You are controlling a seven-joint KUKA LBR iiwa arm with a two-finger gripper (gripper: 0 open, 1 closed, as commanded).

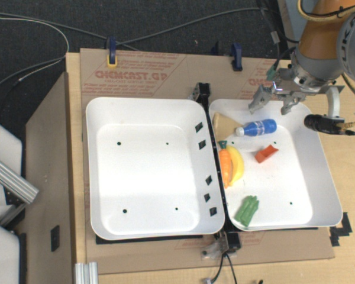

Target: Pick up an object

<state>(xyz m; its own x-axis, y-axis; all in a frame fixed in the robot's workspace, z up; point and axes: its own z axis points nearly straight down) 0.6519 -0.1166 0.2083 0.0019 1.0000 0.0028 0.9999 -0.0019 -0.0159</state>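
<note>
We see the gripper [274, 102] hanging over the far edge of the right bin [319, 176], at about 12 o'clock on that bin, its two fingers [258, 102] spread wide apart with nothing between them. Just below it, toward 6 o'clock, we note a bottle [257, 128] with a blue body lying on its side, clear of the fingers. At 9 o'clock from the bottle, against the bin's left wall, a tan wedge-shaped piece [223, 123] rests. Further toward 6 o'clock along that wall we find an orange carrot-like piece [225, 165] touching a yellow banana [237, 163]. A small red block [266, 153] sits near the bin's middle, apart from the others. At 7 o'clock in the bin lies a green piece [247, 210]. The left bin [100, 158] stands beside it on brown cardboard [165, 70].
</note>
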